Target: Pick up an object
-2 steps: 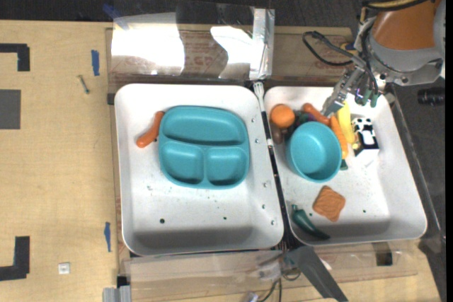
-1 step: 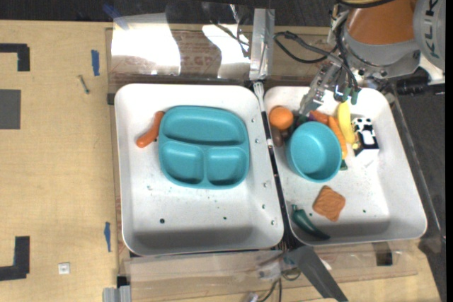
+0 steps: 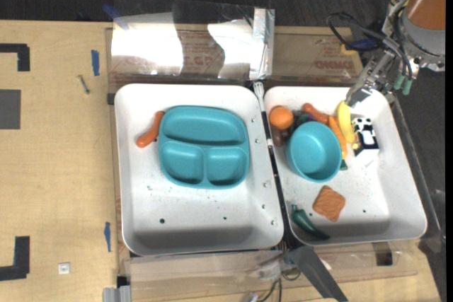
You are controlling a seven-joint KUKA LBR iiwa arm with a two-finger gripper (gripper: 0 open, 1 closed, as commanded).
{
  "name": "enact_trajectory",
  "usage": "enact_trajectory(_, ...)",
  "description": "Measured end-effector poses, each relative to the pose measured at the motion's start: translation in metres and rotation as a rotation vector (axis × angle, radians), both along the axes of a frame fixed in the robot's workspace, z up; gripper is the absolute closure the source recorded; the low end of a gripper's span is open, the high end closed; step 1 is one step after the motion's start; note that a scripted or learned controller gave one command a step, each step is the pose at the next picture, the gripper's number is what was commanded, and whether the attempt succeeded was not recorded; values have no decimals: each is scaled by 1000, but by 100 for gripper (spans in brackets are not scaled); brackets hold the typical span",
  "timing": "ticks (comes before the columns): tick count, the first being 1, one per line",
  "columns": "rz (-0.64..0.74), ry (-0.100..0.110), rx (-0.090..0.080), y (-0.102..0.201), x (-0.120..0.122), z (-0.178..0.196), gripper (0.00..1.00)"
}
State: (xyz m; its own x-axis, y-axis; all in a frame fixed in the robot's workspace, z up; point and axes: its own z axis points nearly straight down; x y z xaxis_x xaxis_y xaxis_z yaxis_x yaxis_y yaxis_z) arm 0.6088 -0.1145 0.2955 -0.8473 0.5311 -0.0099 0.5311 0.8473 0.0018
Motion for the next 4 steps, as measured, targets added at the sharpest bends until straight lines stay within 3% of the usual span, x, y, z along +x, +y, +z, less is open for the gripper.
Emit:
enact_trajectory(1, 3, 5, 2, 2, 0, -3, 0)
enact_trajectory(2, -208, 18, 5, -13, 0, -168, 0)
enact_trajectory(3, -187, -3, 5, -53, -26, -206, 0)
enact_trajectory(4, -183, -14, 5, -51, -21, -192, 100)
